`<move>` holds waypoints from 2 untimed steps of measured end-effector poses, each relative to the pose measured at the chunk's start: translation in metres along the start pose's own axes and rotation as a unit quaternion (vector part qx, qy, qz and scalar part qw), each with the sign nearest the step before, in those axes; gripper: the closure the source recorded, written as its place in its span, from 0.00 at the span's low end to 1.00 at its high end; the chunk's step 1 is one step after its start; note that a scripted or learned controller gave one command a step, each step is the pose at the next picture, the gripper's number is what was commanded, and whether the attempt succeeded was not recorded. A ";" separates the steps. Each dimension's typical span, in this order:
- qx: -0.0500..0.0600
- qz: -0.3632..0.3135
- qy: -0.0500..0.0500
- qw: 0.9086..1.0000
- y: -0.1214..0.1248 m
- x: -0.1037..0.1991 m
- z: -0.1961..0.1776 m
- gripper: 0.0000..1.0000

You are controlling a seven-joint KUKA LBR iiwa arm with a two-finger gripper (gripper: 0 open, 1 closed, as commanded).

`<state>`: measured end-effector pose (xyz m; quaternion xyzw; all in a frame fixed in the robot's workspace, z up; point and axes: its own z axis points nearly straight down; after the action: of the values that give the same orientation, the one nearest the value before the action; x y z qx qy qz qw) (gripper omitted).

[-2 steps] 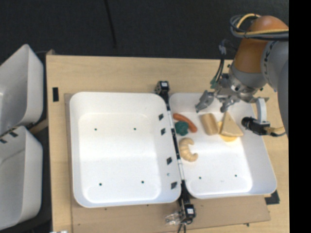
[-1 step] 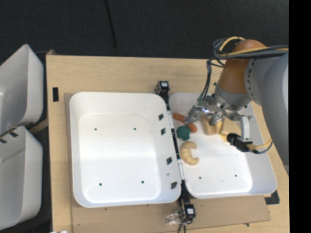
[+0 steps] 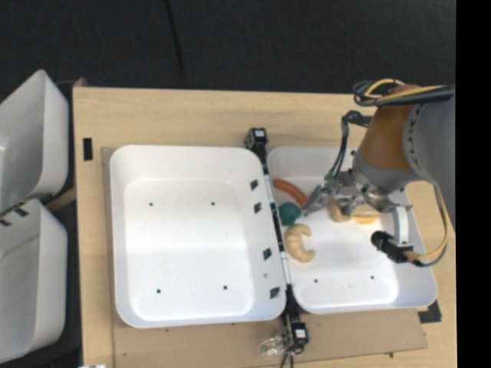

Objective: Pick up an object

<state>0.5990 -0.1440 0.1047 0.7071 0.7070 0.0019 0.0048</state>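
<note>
A pale wooden bench (image 3: 192, 117) seen from above, against a dark floor (image 3: 192, 29).

The bench fills the middle and lower frame, its light grain evenly lit. Dark, dull flooring runs across the top of the frame and down the left side. At the left edge stand two white moulded shapes (image 3: 27, 205), one above the other, rounded at the corners.

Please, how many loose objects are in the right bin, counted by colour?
Orange: 1, the sausage
Teal: 1, the ball
Tan: 2, the croissant and a lump under the gripper
Yellow: 1, a piece partly hidden by the arm
Total: 5
</note>
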 end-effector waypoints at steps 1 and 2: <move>0.001 0.004 -0.003 1.000 -0.054 0.034 -0.001 0.00; -0.002 0.000 -0.001 1.000 -0.088 0.024 -0.001 0.00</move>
<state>0.5106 -0.1198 0.1051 0.7070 0.7072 0.0032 0.0069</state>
